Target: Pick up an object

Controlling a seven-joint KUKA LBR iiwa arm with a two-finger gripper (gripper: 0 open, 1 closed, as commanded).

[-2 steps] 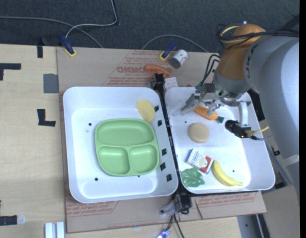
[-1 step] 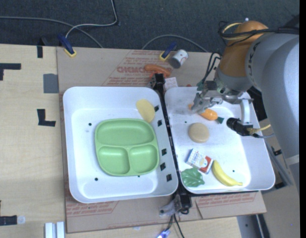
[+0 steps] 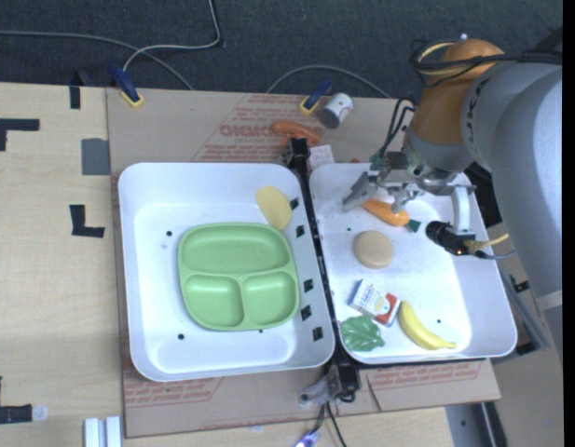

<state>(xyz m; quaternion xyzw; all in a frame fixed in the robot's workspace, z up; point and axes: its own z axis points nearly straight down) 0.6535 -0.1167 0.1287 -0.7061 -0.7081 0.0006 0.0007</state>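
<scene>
Two shallow white bins side by side on the bench: left bin [image 3: 143, 250], right bin [image 3: 473, 315].

Gripper [image 3: 385, 186] low over the far part of the right bin, near its far edge, reaching in from the right under the grey arm [image 3: 511, 110] with its orange band [image 3: 450, 91]. Fingers spread apart, dark and angled toward the bin floor, nothing visibly clamped between them. Whether the tips touch the bin floor cannot be told.

Carrot [image 3: 388, 213] lying flat on the floor of the right bin, just beside the gripper, on its near side and slightly toward the right edge. Orange body pointing along the far edge, green end toward the right. Very close to the fingers; actual contact cannot be told.

Round beige cookie [image 3: 373, 249] near the middle of the right bin, a little nearer than the carrot and apart from it. Small red-and-white carton [image 3: 374, 302] toward the near edge. Banana [image 3: 423, 328] near the near right corner, just beside the carton. Green leafy piece [image 3: 362, 333] at the near left corner.

In the left bin, a green divided plate [image 3: 238, 276] across the middle, and a yellow lemon-like piece [image 3: 274, 206] near the far right corner, just beyond the plate's rim.
</scene>
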